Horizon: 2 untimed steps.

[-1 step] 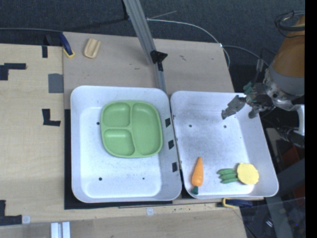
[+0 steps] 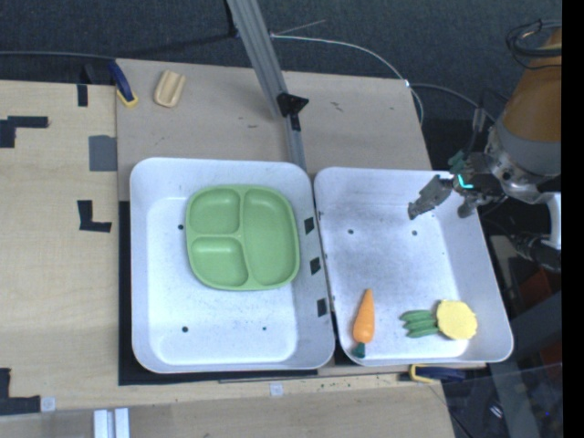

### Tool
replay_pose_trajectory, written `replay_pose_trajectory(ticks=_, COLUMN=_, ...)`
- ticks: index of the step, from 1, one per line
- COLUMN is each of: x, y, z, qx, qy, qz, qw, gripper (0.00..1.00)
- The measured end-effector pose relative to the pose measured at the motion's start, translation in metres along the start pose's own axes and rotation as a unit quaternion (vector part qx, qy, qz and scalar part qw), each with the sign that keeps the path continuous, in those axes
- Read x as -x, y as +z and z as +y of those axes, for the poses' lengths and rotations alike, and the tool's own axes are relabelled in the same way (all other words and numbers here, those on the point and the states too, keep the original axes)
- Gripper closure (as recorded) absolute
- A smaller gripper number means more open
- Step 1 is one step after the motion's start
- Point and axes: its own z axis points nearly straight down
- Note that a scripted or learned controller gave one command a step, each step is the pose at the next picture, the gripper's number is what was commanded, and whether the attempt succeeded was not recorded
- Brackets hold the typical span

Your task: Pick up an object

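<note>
Carrot [image 2: 364, 315] lies at the right bin's [image 2: 383, 190] front edge, with the corn [image 2: 455, 319] and its green husk just beside it to the right. My gripper [image 2: 443, 197] hangs over that bin's far right corner, well apart from both, fingers spread and holding nothing. Green plate [image 2: 243, 236] sits in the left bin [image 2: 155, 272].

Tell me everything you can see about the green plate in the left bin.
The green plate is a pale green, rounded-square dish that looks like matte plastic, split by raised ridges into three sections: two along the far side and one wider along the near side. It lies flat and right side up on the floor of the left bin, toward the far half and nearer the right wall. Only the bin floor touches it.
</note>
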Motion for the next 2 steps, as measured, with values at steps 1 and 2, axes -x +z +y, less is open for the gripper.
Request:
replay_pose_trajectory(ticks=1, x=-0.002, y=0.065, z=-0.001, qx=-0.003, qy=0.001, qz=0.0, qw=1.0, gripper=0.0)
replay_pose_trajectory(ticks=2, x=0.001, y=0.129, z=-0.001, qx=-0.004, qy=0.001, qz=0.0, qw=1.0, gripper=0.0)
